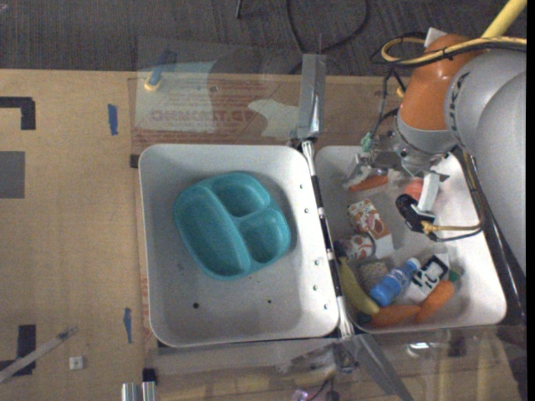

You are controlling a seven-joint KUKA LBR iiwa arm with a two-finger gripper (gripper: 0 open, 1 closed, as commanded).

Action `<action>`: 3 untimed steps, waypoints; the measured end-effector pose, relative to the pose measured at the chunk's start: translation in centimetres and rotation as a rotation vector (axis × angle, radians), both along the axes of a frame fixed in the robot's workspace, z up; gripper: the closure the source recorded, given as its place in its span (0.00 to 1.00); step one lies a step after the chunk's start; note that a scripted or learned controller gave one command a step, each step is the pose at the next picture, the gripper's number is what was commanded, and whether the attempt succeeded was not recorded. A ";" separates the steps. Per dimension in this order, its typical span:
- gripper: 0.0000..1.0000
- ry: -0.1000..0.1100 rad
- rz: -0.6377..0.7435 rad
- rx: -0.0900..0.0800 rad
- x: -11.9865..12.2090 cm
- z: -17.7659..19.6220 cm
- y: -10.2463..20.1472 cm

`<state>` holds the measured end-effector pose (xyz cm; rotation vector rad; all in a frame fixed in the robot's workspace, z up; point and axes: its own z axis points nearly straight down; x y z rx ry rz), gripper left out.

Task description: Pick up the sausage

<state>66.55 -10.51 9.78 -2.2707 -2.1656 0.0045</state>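
The sausage [369, 183], a short reddish-brown piece, lies near the far left corner of the right bin [481, 249]. My gripper [374, 164] hangs right over it, at its far edge, and the wrist with the orange band [430, 98] rises behind. The gripper's lower end is dark and blurred against the bin, and I cannot tell whether it touches the sausage.
The left bin [167, 299] holds a teal divided plate [233, 223]. In the right bin's near part lie a printed can [365, 216], a small ball [358, 246], a banana [353, 288], a blue bottle [394, 282] and a carrot [438, 300]. A metal divider [322, 224] separates the bins.
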 end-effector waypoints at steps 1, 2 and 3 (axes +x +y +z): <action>0.00 -0.009 0.142 -0.002 -1.3 8.9 1.6; 0.00 -0.011 0.226 -0.002 0.3 -1.0 -1.5; 1.00 -0.017 0.223 -0.003 0.4 0.2 -1.6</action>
